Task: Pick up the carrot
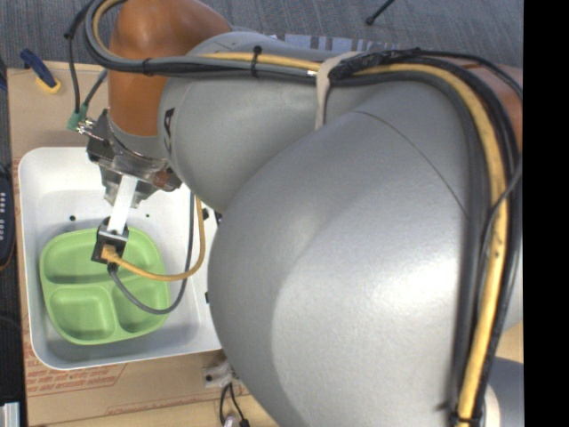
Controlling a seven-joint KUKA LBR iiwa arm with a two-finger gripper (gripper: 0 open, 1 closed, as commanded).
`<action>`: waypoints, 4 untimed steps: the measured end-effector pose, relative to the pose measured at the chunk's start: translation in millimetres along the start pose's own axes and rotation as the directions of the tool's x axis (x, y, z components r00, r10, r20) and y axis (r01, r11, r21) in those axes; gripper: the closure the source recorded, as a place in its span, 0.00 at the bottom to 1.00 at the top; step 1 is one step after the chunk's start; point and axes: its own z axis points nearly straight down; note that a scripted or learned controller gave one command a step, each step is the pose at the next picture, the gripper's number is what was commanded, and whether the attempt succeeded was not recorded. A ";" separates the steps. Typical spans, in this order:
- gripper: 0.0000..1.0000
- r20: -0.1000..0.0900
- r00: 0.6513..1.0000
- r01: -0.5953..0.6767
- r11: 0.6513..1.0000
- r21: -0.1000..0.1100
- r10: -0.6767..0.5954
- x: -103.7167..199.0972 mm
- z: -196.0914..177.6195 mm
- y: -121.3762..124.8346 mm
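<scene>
Camera view: arm (356,238) above green divided plate (80,314) in white bin (44,181).

Green plate (78,314), white bin (49,181)

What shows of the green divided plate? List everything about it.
The green plate is pale lime, smooth like moulded plastic, roughly square with rounded corners. Raised ridges split it into three compartments: one wide at the far side, two smaller nearer the camera. It lies flat on the floor of the white bin, towards its near edge.
</scene>
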 end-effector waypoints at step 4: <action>1.00 -0.004 0.962 -0.273 0.962 -0.001 0.273 -52.8 10.0 -37.1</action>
